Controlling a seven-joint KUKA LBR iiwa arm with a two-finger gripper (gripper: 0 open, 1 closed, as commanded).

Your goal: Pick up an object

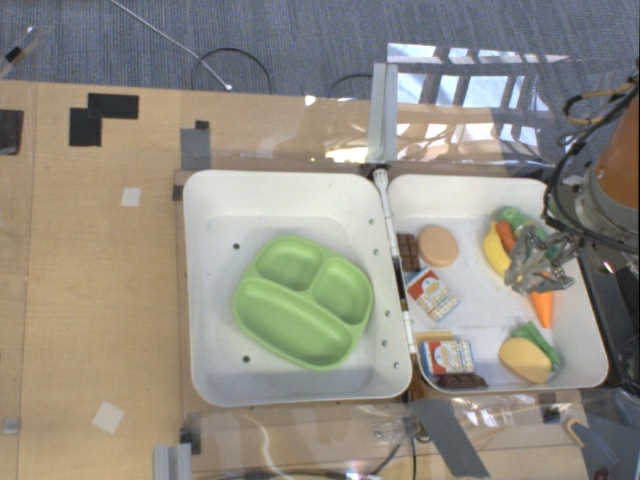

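Camera view: I see my gripper low in the right bin, over an orange carrot beside a yellow banana. I cannot tell its finger state. Left bin holds a green divided plate.

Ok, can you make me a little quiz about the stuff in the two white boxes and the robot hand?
1. True or false: the green divided plate lies in the left bin.
2. Which thing lies nearest the gripper? A) the round tan cookie B) the orange carrot C) the small picture carton
3. Fill in: the yellow banana lies in the ____ bin.

Key
1. True. The plate has three compartments and sits alone in the left bin.
2. B. The carrot lies just under the gripper, in the right bin.
3. Right.
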